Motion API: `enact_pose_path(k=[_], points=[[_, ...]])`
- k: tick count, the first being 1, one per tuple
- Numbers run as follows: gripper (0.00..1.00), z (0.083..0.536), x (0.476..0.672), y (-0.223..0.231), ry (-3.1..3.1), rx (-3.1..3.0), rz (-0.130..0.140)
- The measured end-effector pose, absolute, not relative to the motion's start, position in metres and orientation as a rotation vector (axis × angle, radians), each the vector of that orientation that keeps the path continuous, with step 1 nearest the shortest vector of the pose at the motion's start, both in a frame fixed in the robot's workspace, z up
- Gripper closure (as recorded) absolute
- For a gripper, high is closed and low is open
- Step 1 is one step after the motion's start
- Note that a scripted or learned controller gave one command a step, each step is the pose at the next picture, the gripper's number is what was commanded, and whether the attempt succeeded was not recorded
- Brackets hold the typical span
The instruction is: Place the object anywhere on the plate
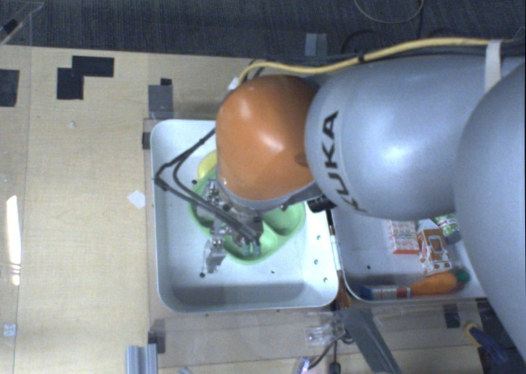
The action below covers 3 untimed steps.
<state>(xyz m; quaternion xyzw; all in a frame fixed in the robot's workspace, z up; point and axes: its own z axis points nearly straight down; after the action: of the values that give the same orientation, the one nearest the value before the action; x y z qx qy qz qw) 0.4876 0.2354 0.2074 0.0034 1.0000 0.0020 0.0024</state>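
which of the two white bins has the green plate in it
The left bin, the one the hand reaches into. The right bin holds an orange carrot-like object.

"KUKA" — black letters, grey arm (386,150)

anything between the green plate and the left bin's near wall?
Camera view: gripper hangs over that stretch; otherwise bare white floor of the left bin below the green plate.

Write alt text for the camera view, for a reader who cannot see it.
A grey KUKA arm with an orange band reaches from the right over the left white bin, its claw hanging low above a green plate. The right bin holds an orange carrot-like item and a printed packet.
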Motion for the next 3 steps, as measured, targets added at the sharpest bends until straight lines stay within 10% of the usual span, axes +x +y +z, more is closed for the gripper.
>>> enact_pose_path(k=[1, 2, 3], points=[[1.0, 0.219, 0.49, 0.236, 3.13, 0.014, 0.014], [0.0, 0.219, 0.489, 0.237, 3.13, 0.013, 0.013], [1.0, 0.231, 0.491, 0.237, 3.124, 0.017, 0.021]])
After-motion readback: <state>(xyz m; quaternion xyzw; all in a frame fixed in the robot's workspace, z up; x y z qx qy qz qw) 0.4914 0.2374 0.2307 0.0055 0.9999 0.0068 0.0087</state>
